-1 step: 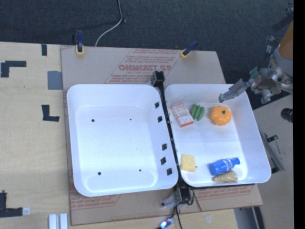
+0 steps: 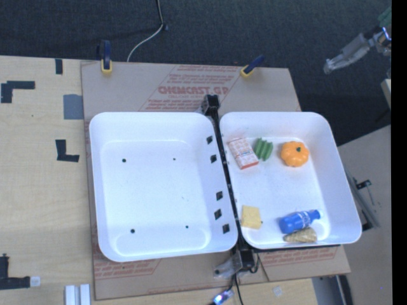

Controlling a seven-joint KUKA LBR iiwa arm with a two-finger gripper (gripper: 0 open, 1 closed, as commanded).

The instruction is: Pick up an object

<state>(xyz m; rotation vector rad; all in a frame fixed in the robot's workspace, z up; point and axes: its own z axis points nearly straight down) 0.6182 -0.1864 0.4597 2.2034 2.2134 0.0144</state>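
The claw [image 2: 346, 54] hangs up at the far right, off beyond both bins; I cannot tell its state. In the right bin [image 2: 337, 170]: an orange [image 2: 294, 154], green pepper [image 2: 263, 148], small box [image 2: 242, 152], blue bottle [image 2: 297, 220].
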